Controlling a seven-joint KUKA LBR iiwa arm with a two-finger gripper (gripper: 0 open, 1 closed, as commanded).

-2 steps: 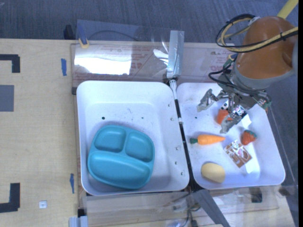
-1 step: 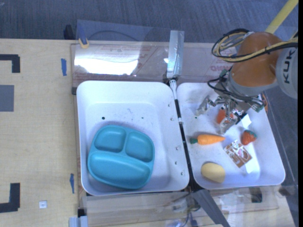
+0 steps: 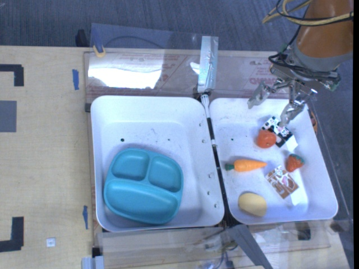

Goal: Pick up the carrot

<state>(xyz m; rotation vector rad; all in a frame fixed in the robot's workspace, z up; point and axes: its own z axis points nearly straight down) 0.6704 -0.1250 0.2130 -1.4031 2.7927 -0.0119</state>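
The carrot [image 3: 247, 165], orange with a green stub at its left end, lies flat in the middle of the right bin [image 3: 230, 116]. My gripper [image 3: 275, 104] hangs over the far right part of that bin, up and to the right of the carrot and well apart from it. Its two fingers [image 3: 291, 112] are spread open with nothing between them.
Around the carrot lie an orange-red round fruit [image 3: 266, 139], a black-and-white piece [image 3: 279, 129], a strawberry [image 3: 294, 162], a small printed packet [image 3: 282, 182] and a yellow potato-like piece [image 3: 252, 203]. The left bin [image 3: 112, 114] holds a blue divided plate [image 3: 145, 185].
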